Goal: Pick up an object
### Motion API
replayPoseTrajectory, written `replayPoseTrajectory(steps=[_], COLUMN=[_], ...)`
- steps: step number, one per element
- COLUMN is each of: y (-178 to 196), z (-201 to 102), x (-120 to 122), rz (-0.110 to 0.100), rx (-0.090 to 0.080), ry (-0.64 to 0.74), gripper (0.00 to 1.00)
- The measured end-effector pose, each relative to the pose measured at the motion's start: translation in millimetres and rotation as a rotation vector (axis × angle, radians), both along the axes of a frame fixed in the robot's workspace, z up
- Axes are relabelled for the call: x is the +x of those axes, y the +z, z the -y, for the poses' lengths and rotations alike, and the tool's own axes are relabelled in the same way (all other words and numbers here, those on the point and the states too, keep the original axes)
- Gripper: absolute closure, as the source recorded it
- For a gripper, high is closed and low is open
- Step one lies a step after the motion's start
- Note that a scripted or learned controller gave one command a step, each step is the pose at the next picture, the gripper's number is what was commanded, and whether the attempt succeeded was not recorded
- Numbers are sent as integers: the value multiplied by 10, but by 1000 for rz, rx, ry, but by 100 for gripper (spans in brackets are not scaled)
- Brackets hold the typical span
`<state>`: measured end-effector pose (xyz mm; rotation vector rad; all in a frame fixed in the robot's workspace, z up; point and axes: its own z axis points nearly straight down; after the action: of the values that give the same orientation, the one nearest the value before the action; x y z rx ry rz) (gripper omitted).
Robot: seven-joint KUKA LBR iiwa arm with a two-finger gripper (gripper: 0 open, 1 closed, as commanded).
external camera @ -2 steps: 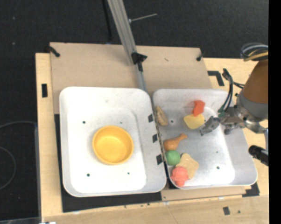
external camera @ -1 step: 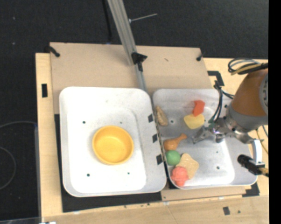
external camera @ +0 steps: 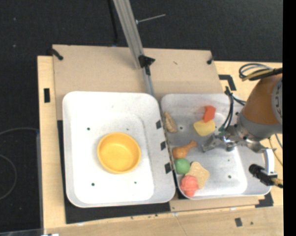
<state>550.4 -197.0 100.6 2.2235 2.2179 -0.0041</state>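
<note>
- Camera view: the gripper point(external camera: 210, 145) hangs low in the right bin point(external camera: 236, 181), just below the yellow toy point(external camera: 204, 128); whether its fingers are apart or together cannot be told.
- An orange-red piece point(external camera: 209, 113) lies just above the yellow toy.
- Below-left of the yellow toy sit a green ball point(external camera: 182, 166) and a pink ball point(external camera: 189, 184).
- Far left of it, a yellow bowl point(external camera: 119, 152) rests in the left bin point(external camera: 79, 112).

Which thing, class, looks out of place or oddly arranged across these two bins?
Nothing is spilled or broken. The yellow bowl sits alone in the left bin, while the small toys are crowded toward the right bin's left side, beside the gripper. That lopsided spread is the only oddity.
</note>
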Motion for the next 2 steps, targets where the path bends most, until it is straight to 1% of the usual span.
replayPoseTrajectory(steps=[1,2], y=[117,720], z=[6,108], x=[11,41], rz=[4,8], rx=[1,0], ry=[-4,-3], gripper=[100,100])
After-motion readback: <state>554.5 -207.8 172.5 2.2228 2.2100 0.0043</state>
